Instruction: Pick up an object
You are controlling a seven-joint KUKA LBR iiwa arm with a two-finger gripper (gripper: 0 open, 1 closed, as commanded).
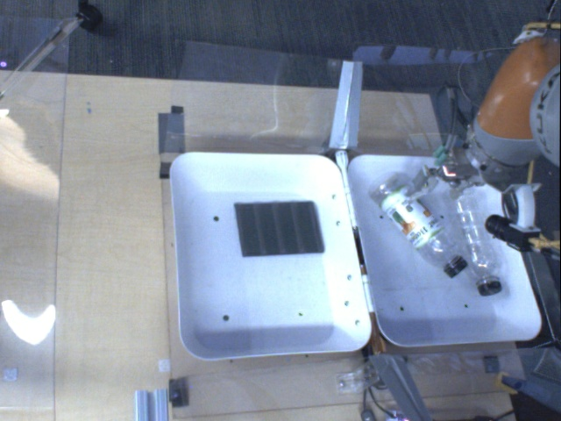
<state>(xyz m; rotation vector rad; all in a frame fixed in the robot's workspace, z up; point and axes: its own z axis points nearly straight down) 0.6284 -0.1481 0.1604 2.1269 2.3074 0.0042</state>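
I reach in from the right over the wooden bench (105, 261), my grey arm with its orange band (513, 95) hanging above the far right corner of the right bin (394, 318). My fingers (451, 170) sit low over that bin's far edge, just right of its middle, and they are too small and cluttered in the view for me to tell whether they are spread or pressed together. I see nothing clearly between them.

Below and to the left of my fingers lies a clear plastic bottle with a green, white and orange label (410, 216), tilted on its side, its black cap (454, 267) pointing toward the near right. Just beside it on the right lies a second clear bottle (472, 235), nearly lengthwise from far to near, with its own black cap (488, 285) at the near end. The two bottles lie close together, and I cannot tell whether they touch. Both rest on the floor of the right bin.

The left bin (202, 314) sits touching the right one along their shared edge. A dark ribbed rectangular mat (279, 228) lies flat in its middle, slightly toward the far side.
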